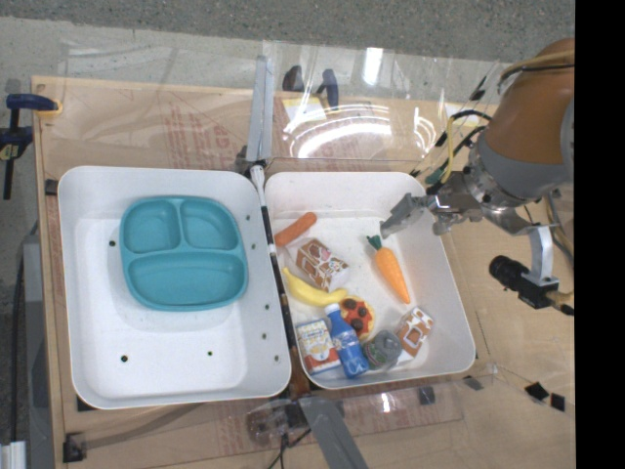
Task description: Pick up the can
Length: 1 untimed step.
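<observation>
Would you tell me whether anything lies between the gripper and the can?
The orange toy carrot lies between the gripper and the small grey can; a blue plastic bottle sits close beside it.

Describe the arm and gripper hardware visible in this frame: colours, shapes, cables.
The grey KUKA arm has a rounded body with a broad orange band above the wrist. Thin dark and yellowish cables loop beside the wrist. The slim grey metal two-finger gripper tapers toward its tips.
</observation>
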{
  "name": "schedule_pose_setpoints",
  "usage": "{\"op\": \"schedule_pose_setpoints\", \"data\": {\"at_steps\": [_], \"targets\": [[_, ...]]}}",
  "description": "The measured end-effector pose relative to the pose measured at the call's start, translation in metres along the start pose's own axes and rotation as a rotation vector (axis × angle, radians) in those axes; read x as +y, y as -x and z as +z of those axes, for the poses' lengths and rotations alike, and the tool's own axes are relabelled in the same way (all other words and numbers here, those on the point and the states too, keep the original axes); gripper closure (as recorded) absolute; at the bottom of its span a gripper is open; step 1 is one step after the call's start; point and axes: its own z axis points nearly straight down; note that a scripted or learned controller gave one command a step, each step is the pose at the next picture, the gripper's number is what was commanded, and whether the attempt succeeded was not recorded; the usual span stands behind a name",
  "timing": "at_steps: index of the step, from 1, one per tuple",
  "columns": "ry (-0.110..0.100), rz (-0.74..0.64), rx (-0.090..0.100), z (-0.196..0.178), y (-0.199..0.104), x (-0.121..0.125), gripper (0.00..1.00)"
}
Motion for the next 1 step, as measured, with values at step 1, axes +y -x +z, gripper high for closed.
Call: {"op": "schedule_pose_setpoints", "data": {"at_steps": [1], "targets": [[-0.003,0.161,0.001,0.0962,-0.0719,-0.0519,0.00]]}}
